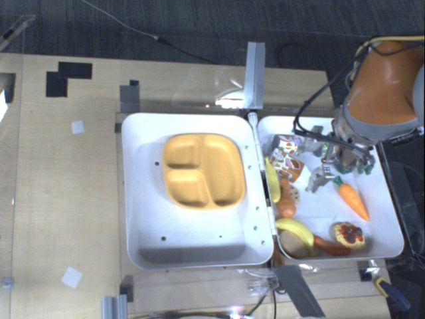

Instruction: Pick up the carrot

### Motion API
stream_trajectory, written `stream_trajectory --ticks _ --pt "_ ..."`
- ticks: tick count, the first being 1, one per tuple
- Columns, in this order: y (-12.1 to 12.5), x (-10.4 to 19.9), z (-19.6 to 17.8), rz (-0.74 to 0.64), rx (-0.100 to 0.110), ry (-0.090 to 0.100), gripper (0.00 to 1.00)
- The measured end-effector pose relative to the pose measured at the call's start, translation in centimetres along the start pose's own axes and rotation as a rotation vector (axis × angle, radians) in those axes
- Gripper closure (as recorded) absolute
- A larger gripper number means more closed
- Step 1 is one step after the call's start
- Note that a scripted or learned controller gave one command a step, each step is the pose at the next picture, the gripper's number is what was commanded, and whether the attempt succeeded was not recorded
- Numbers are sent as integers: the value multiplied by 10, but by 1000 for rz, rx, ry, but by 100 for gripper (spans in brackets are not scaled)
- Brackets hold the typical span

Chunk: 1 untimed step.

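Carrot (353,201) lies in the right bin (392,231) just beside the tool (327,173), on its near right side, green stub toward the tool and tip pointing away. It looks like a light, stiff toy with a smooth, tapering body, so it may slip; the thick end near the green top seems the surest place to grip. Whether the tool is open or closed, I cannot tell. A printed packet (287,158) sits beside the tool; its writing is unreadable.
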State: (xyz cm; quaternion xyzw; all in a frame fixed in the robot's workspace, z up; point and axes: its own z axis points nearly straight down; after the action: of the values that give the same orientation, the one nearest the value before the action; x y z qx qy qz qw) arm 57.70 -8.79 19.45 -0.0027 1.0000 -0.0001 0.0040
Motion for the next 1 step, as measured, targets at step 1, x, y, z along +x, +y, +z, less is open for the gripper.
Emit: stream_trajectory --ticks 1 --pt "-58 5 44 -84 1 3 0"
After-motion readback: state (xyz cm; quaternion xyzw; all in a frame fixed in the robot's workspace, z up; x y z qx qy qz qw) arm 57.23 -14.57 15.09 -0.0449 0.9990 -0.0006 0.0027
